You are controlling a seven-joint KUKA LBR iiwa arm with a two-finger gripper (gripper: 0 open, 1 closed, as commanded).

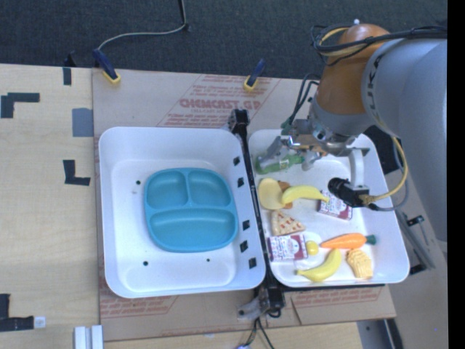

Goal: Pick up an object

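Single fixed camera, mounted above the bench [43,217] and angled downward at a slant. Faces the bench top from the near edge toward a dark floor strip along the top of the frame. Set far enough back to take in both white bins whole: left bin [116,217] near frame centre, right bin [385,257] toward the right. Bench edges run slightly tilted across the frame. Arm [399,71] enters from the right, cropped by the frame edge, large in frame and nearer the lens than the bins. Bench surface left of the bins also covered, out to the left edge.
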